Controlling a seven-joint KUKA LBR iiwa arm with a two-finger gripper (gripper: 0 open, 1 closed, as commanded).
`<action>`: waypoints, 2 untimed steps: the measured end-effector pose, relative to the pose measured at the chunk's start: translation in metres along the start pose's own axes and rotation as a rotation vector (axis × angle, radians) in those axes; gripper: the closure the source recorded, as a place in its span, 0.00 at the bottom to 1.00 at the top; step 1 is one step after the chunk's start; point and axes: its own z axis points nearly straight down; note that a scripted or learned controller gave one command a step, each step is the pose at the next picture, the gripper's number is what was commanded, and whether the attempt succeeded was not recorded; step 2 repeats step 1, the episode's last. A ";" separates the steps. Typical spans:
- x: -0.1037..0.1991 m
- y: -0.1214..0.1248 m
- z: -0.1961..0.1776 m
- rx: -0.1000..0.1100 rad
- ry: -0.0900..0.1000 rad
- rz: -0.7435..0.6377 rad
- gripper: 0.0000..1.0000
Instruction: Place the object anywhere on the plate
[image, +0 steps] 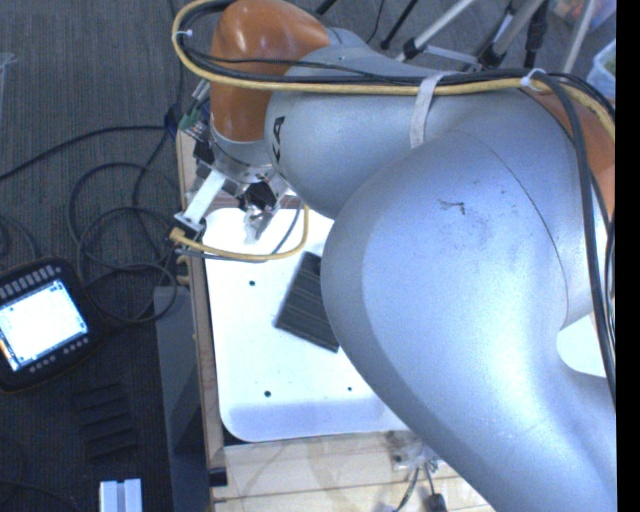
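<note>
A dark grey ribbed rectangular object (308, 300) lies flat on the floor of the left white bin (250, 400), slightly tilted, with its right side hidden under the arm. My gripper (257, 208) hangs over the bin's far end, up and to the left of the object and apart from it. Nothing shows in the gripper. The large grey arm (470, 260) covers the right bin. A pale curved piece (585, 348) peeks out beyond the arm at the right; it may be the plate, but I cannot tell.
A yellow cable (250, 252) loops from the wrist down over the bin's far end. The wooden bench edge (200, 330) runs along the bin's left side. On the floor to the left lie a lit control pendant (40, 322) and black cables.
</note>
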 end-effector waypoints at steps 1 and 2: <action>0.000 -0.005 0.070 0.003 0.003 0.214 0.00; 0.000 -0.005 0.070 0.003 0.003 0.214 0.00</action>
